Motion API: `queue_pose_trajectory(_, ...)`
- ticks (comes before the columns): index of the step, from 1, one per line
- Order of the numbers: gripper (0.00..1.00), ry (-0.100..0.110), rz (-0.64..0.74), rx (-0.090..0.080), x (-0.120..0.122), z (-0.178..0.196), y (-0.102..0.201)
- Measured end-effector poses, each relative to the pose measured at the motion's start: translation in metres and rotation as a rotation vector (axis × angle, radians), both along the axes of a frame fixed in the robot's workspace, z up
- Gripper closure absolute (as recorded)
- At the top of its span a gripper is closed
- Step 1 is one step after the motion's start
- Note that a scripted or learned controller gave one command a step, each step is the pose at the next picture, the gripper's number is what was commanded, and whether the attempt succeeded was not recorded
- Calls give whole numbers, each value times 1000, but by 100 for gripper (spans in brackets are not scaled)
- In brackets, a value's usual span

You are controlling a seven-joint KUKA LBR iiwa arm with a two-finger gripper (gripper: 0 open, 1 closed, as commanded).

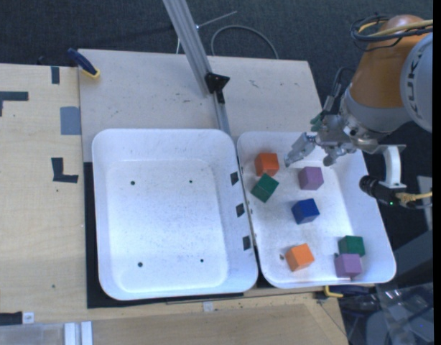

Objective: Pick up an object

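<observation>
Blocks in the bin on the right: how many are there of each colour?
Orange: 2, one at the top, one lower down
Green: 2
Purple: 2
Blue: 1
Total: 7 blocks, all in the right bin.

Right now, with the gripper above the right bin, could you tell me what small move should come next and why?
Probably a short descent onto the purple cube. The gripper hangs just above it with fingers spread and nothing between them, and that cube sits apart from the orange cube and blue cube, leaving room to close on it.
</observation>
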State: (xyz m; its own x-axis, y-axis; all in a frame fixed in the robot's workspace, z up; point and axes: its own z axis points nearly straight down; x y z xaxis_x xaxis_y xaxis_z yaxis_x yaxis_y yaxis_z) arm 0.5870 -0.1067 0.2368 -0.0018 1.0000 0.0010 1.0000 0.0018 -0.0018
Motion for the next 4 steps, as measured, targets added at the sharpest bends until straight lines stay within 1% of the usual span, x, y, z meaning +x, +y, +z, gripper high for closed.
queue_pose_trajectory(1, 0, -10, -2, -4, -58, 180, -25)
queue_pose_trajectory(2, 0, 4, 0, 0, -56, 119, 4)
queue_pose_trajectory(3, 0, 6, -3, -2, -25, 52, -14)
queue_pose_trajectory(4, 0, 7, -2, -2, 26, -78, -45)
